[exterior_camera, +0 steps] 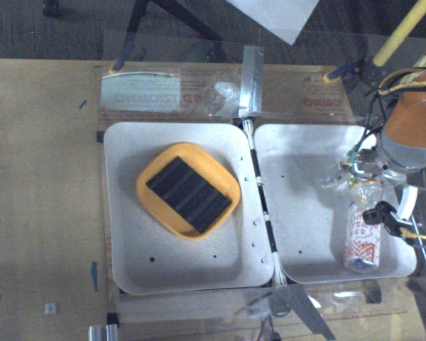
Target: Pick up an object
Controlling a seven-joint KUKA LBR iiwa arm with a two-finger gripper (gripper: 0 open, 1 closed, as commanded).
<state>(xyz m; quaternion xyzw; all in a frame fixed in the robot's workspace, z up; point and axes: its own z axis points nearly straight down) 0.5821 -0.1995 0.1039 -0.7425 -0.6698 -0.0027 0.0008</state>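
Observation:
A yellow rounded block (188, 190) with a black ridged top lies tilted in the left bin (128, 261). A clear bottle with a red and white label (361, 239) lies along the right side of the right bin (298, 219), its neck pointing to the back. My gripper (353, 170) hangs low over the right bin, just behind the bottle's neck, below the orange band (412, 119) of the arm. Glare and clutter around the bottle's neck hide how the two meet.
A metal divider (259, 197) runs between the two bins. Cables and a black fitting (385, 215) hang beside the bottle near the right wall. A clear plastic bag (220, 98) and a label strip (140, 92) lie behind the bins.

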